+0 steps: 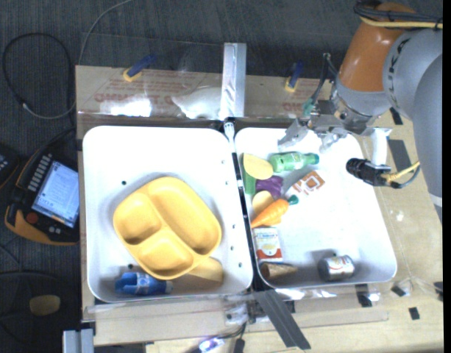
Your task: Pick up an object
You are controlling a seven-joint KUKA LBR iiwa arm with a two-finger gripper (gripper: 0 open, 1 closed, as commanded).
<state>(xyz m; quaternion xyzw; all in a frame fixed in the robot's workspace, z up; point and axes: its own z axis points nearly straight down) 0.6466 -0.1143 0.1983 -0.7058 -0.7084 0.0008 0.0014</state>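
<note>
Camera view shows the end effector (311, 134) spread wide, holding nothing, just above the green bottle (293, 161).

Bare floor right of the green bottle (293, 160)

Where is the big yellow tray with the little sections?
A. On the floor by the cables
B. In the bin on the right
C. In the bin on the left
C. The yellow tray lies inside the left bin, with a blue object beside its lower edge.
</note>
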